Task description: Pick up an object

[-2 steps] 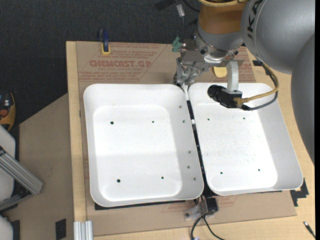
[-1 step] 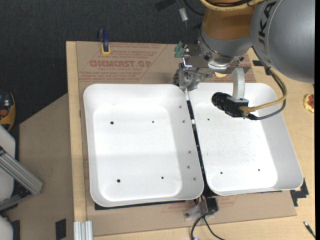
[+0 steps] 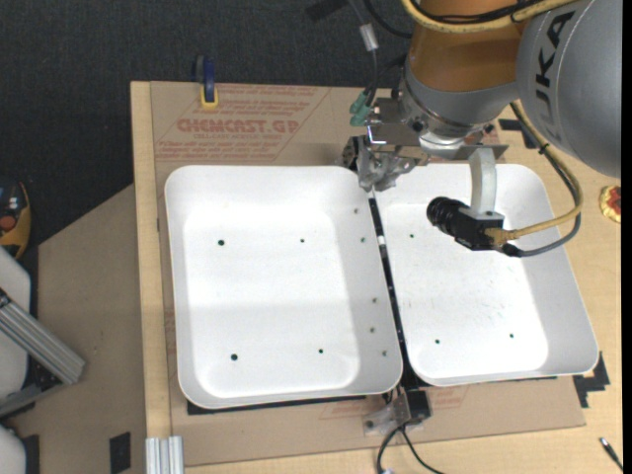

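My gripper (image 3: 378, 174) hangs at the far end of the seam between the two bins, over the back rims of the left white bin (image 3: 267, 294) and the right white bin (image 3: 484, 324). Its tip is dark and small against the rim, and the wrist housing above hides much of it. The grey arm with its orange band (image 3: 474, 8) reaches in from the upper right. I see nothing held under the gripper. The white floors of both bins show only small dark dots.
A black cylindrical unit (image 3: 462, 223) with a cable hangs from the wrist over the right bin. The bins rest on a brown board (image 3: 257, 121) with a blue clamp (image 3: 207, 79) at its back edge. A metal rail (image 3: 39, 339) lies at the far left.
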{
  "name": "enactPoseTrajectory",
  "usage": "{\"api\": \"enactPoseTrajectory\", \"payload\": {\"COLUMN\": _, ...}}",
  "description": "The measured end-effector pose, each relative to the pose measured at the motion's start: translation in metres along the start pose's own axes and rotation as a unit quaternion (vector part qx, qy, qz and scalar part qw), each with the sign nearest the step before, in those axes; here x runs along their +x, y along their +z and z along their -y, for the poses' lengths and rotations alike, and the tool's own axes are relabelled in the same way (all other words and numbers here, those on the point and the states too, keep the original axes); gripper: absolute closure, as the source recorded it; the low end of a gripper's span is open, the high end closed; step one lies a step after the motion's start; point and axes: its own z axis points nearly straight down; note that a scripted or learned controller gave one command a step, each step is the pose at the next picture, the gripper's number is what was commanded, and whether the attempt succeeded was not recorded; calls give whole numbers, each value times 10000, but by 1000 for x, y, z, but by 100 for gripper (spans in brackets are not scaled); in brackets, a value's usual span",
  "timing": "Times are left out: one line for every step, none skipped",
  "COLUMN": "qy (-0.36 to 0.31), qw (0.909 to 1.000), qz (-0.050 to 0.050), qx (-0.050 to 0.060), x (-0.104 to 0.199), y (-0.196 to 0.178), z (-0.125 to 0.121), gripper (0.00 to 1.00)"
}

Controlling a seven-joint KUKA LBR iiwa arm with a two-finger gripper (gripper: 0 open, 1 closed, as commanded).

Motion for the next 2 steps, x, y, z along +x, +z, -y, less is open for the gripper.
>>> {"api": "enactPoseTrajectory", "payload": {"qy": -25, "qw": 10000, "qz": -1, "qx": 15, "x": 69, "y": 51, "z": -29, "gripper": 100}}
{"api": "enactPoseTrajectory", "payload": {"qy": 24, "qw": 10000, "qz": 5, "qx": -42, "x": 28, "y": 6, "z": -27, "gripper": 100}}
